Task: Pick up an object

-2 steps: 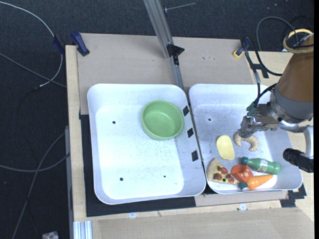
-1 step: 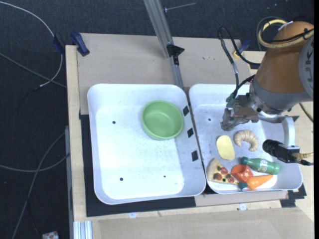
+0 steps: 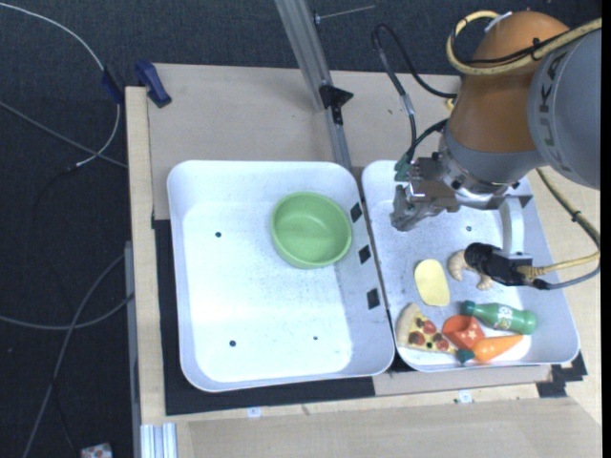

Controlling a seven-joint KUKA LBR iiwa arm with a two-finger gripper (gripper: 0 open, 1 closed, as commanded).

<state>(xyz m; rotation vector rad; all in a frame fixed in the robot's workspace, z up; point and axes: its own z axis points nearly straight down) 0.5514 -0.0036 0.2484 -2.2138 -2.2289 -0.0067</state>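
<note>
Gripper [image 3: 409, 213] hovering at upper right bin [image 3: 544, 256], finger opening impossible to tell, nothing seen held; toys lying lower right — chip [image 3: 431, 281], bottle [image 3: 499, 316], carrot [image 3: 494, 347]; pick not yet done.

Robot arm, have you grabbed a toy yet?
Not yet. The gripper hovers over the right bin's upper part, nothing seen in it. The pizza slice, carrot, green bottle and yellow piece lie waiting; the green bowl sits in the left bin.

Grey KUKA arm [image 3: 573, 93], rounded orange band [image 3: 501, 74], yellow and black cables looped over it, dark metallic hand [image 3: 412, 208].
</note>
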